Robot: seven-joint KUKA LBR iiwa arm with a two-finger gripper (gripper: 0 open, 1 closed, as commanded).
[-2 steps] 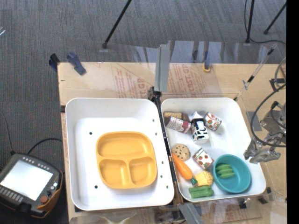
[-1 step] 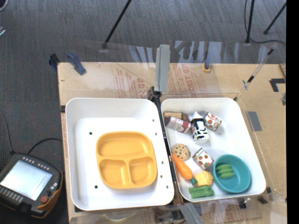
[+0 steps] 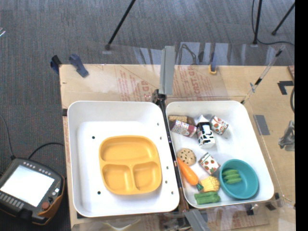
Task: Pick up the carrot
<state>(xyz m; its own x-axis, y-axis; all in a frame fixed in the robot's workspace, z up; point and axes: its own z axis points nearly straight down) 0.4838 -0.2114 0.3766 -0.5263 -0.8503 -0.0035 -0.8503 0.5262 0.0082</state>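
Carrot (image 3: 187,173) is found in the right bin (image 3: 250,117), hard against that bin's left wall, in its near-left part. A grey blurred shape at the bench's right edge is taken to be the gripper (image 3: 288,137); whether it is spread or closed cannot be told at this size and blur. Nothing is seen held by it.

From the gripper, the carrot is placed well apart, across the whole width of the right bin, toward view-left and somewhat toward the near edge. A teal bowl (image 3: 239,178) and a strawberry-print carton (image 3: 209,163) are set between the two, so the path is judged to be best flown over them, not through.

The carrot's long axis is laid on a slant, from upper left to lower right in the view, thick end up-left, tip pointing at a toy corn cob (image 3: 210,183). A cookie (image 3: 186,156) is set just beside the thick end, possibly touching. A green pod (image 3: 207,198) is placed near the tip.

A grasp across the short axis is judged to be needed, closing line turned square to the slant. Little room is left on the wall side, so a miss or a scrape on the wall is seen as the main risk. The pick is not yet begun.
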